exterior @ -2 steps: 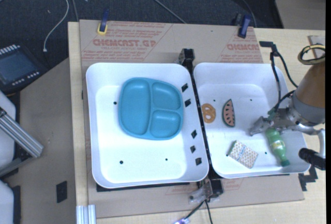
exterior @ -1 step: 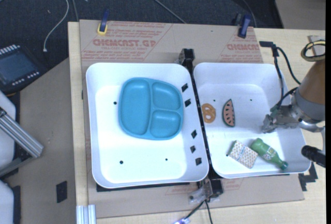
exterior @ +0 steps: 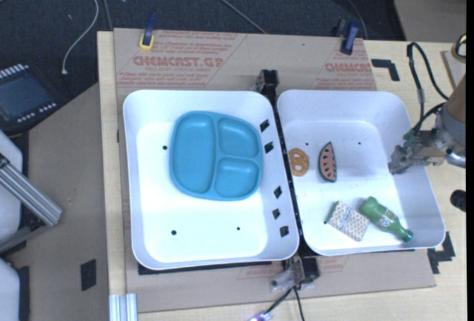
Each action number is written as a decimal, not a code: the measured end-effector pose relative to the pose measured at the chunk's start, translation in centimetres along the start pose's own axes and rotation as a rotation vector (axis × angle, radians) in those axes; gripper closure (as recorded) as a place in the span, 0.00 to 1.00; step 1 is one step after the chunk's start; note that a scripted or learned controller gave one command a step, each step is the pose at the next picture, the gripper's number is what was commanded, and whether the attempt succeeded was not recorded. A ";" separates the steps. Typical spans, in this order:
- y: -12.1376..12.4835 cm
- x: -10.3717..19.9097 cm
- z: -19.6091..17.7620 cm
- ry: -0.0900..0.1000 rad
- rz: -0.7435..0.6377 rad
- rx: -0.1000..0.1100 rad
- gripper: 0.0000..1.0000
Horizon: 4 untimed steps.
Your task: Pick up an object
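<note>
White plastic all over this one: two shallow white bins sit side by side on a cardboard-topped desk (exterior: 222, 53), seen from the one camera looking down at a slant.

The left white bin (exterior: 148, 238) has a light blue plastic plate with three compartments (exterior: 216, 155) lying flat in its upper middle, with a bunch of bare floor around it.

The right white bin (exterior: 348, 108) is where the small stuff lives. Close to the divider there's a little brown pretzel-shaped toy (exterior: 298, 161), and just beside it, to the right, a watermelon-slice toy with a red face and dark rind (exterior: 327, 161); they're near each other but not touching. Lower down, towards the front wall, a small patterned white box (exterior: 348, 221) lies tilted, and right next to it a green plastic bottle (exterior: 385, 218) lies on its side, pointing down towards the front right corner. Box and bottle look like they're just about touching.

The grey metal claw (exterior: 404, 155) comes in from the right and sits over the right bin's right wall, well apart from all four toys. Nothing's between its fingers that I can see, but honestly it's too small and murky to say if it's spread or pinched together, so can't tell.

A blue clamp (exterior: 349, 38) and a yellow-and-blue clamp (exterior: 148, 33) grip the desk's far edge.
</note>
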<state>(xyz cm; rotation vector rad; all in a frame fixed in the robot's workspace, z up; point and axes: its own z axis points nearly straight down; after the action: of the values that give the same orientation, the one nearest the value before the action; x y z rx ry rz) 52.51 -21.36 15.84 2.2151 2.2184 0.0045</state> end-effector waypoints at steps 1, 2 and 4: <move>1.1 0.4 -5.6 0.000 -0.001 -0.001 1.00; 1.3 0.3 -9.3 0.001 0.000 0.001 1.00; -0.3 10.8 -10.4 0.006 -0.005 0.008 1.00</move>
<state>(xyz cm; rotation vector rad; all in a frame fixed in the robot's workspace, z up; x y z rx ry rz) 52.16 -10.49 26.23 2.2166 2.2306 0.0021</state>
